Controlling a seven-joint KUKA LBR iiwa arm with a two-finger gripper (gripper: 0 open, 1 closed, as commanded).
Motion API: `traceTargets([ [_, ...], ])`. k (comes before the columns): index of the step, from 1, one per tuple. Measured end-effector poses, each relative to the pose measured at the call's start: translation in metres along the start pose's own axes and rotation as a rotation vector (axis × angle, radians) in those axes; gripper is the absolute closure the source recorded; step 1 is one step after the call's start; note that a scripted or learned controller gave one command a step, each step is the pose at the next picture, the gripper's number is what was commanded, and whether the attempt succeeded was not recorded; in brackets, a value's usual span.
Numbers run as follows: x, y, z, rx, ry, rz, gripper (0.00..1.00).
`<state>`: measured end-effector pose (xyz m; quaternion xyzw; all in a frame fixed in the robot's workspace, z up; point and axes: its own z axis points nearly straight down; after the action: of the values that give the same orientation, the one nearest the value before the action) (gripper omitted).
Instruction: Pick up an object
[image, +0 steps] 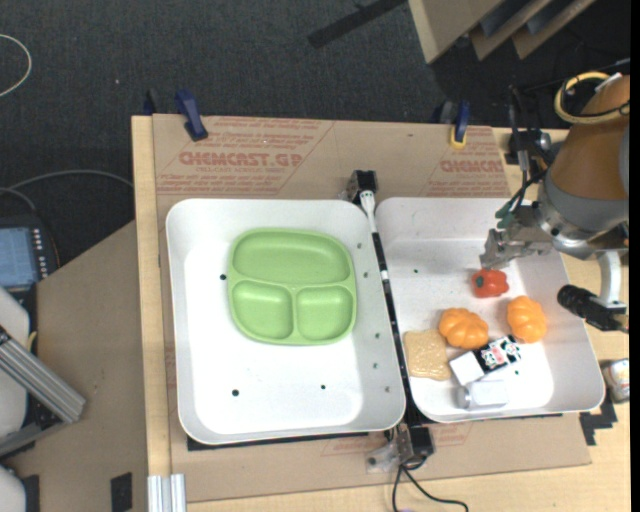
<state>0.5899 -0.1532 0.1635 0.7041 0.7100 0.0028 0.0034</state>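
Hovering my gripper (497, 258) just above the red tomato (490, 283), I'd call this the approach before the grasp. Whether my tool is released or clenched I cannot tell. Next comes a straight drop onto the tomato, which sits just beneath and beside me.

"CHEMCAST GP" in red on brown board (240, 158), repeated at right

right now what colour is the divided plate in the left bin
Light green; the three-compartment plastic plate shows clearly in the camera view.
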Motion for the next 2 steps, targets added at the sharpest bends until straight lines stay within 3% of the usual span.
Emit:
traceTargets([
  [1,-0.014,-0.077,-0.041,0.011,0.001,0.012,1.00],
  [2,0.106,-0.110,-0.060,0.012,0.007,-0.003,1.00],
])
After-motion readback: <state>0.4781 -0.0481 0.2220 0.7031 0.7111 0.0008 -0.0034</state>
